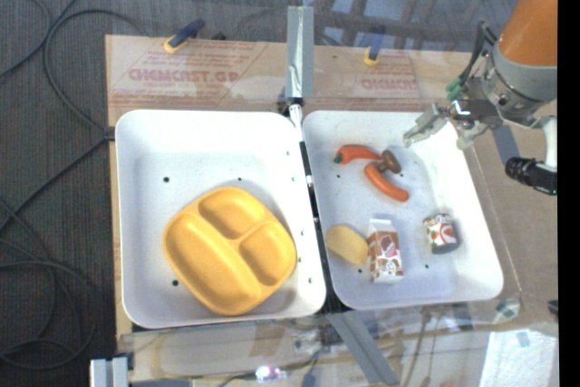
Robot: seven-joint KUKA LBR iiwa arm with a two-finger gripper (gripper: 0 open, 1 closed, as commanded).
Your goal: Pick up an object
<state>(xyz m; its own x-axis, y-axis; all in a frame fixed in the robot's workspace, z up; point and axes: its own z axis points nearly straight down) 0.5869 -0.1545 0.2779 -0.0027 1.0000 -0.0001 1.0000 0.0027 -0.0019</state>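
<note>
- Orange and red toy foods lie in the right bin (pixel 485 272): a red-orange chilli (pixel 355 154) near its upper middle, an orange sausage (pixel 388 184) just below it, and a small brown piece (pixel 391 162) touching the sausage's upper end.
- Lower in the same bin sit a pale yellow potato-like lump (pixel 346 244), a small red-and-white carton (pixel 384 253) just beside it on the right, and a small red-and-white can (pixel 441 232) apart toward the bin's right side.
- None of these things is lifted; all rest on the bin floor.
- The gripper (pixel 446 120) hangs over the bin's upper right corner, tilted, with its fingers (pixel 422 126) spread apart and nothing between them.
- The grey arm with its orange band (pixel 535 18) comes in from the right above the gripper.
- The left bin (pixel 145 149) holds a yellow divided tray (pixel 230 249), lying slightly turned, in its lower middle.
- Both bins sit side by side on the desk (pixel 208 77), which carries faint red lettering; two yellow-handled clamps (pixel 181 35) sit at its far edge.
- Dark cables (pixel 54 95) trail over the grey carpet at the left.
</note>
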